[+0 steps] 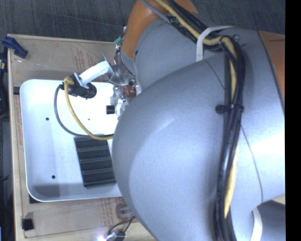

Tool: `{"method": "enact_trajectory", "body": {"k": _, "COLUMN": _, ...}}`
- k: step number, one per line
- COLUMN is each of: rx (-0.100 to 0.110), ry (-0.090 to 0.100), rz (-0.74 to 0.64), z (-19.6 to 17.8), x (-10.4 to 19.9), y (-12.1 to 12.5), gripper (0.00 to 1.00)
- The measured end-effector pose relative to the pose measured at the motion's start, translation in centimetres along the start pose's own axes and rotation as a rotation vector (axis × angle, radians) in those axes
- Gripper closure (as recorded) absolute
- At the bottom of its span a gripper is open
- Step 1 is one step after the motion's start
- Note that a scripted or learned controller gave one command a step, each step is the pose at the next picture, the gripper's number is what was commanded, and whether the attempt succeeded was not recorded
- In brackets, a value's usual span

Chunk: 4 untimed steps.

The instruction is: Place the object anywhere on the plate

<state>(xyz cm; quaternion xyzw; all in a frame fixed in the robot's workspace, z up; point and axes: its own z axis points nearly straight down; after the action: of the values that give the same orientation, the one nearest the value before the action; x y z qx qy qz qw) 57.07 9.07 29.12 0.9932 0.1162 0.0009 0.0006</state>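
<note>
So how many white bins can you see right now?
1: a white bin at the view's left, holding a dark ribbed block. The arm may hide another.

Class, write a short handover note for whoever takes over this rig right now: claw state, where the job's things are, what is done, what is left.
Claw: hidden behind the big grey arm; state cannot be told.
Things: a dark ribbed rectangular plate lies flat in the shallow white bin. No object to place can be made out.
Done: nothing sits on the plate's visible part.
Left: find the object and set it on the plate.
</note>
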Motion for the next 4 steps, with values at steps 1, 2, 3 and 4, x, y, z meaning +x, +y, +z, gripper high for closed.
{"method": "enact_trajectory", "body": {"k": 1, "rx": -0.001, "ry": -0.001, "rz": 0.027, "z": 2.1, "x": 5.4, "y": -2.4, "gripper": 1.0}}
{"method": "enact_trajectory", "body": {"k": 2, "rx": 0.0, "ry": -0.001, "rz": 0.026, "z": -0.7, "x": 4.6, "y": 0.8, "gripper": 1.0}}
{"method": "enact_trajectory", "body": {"k": 3, "rx": -0.001, "ry": 0.003, "rz": 0.003, "z": -14.2, "x": 2.9, "y": -1.7, "gripper": 1.0}}
{"method": "enact_trajectory", "body": {"k": 4, "rx": 0.006, "ry": -0.009, "rz": -0.419, "z": -7.1, "x": 6.2, "y": -5.3, "gripper": 1.0}}
